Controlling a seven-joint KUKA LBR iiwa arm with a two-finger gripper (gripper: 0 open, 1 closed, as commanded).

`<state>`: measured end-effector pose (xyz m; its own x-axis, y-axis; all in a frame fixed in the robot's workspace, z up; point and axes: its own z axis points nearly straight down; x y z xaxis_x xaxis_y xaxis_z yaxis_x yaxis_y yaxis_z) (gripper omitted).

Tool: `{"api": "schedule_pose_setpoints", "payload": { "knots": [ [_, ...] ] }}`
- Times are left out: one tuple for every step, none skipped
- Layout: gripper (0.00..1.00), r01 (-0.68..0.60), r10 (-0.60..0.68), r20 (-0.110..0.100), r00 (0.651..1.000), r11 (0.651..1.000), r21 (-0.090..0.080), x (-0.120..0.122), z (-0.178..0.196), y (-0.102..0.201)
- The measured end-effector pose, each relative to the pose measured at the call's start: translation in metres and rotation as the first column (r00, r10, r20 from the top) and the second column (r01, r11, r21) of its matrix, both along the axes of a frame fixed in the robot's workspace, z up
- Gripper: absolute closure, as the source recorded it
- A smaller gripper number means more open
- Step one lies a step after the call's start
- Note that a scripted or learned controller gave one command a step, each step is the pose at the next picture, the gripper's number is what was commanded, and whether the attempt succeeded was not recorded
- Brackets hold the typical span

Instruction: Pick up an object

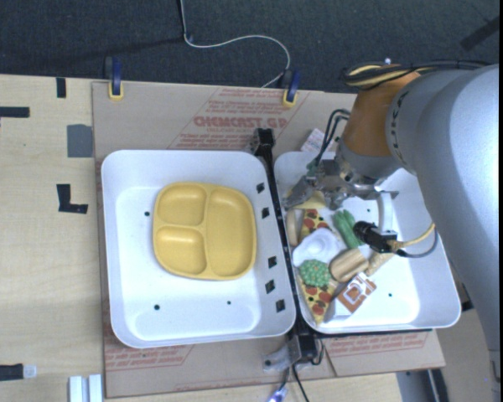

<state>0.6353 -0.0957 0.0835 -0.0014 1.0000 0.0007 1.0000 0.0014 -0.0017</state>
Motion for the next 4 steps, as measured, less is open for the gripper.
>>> {"api": "schedule_pose_setpoints", "payload": {
  "knots": [
    [0.00, 0.001, -0.001, 0.002, 1.000, 1.000, 0.000, 0.014, 0.001, -0.001],
    [1.00, 0.004, -0.004, 0.013, 1.000, 1.000, -0.018, 0.016, 0.017, -0.009],
    [0.00, 0.001, -0.001, 0.005, 1.000, 1.000, -0.007, 0.014, 0.012, -0.003],
    [0.00, 0.001, -0.001, -0.001, 1.000, 1.000, -0.002, -0.009, 0.000, 0.000]
  ]
}}
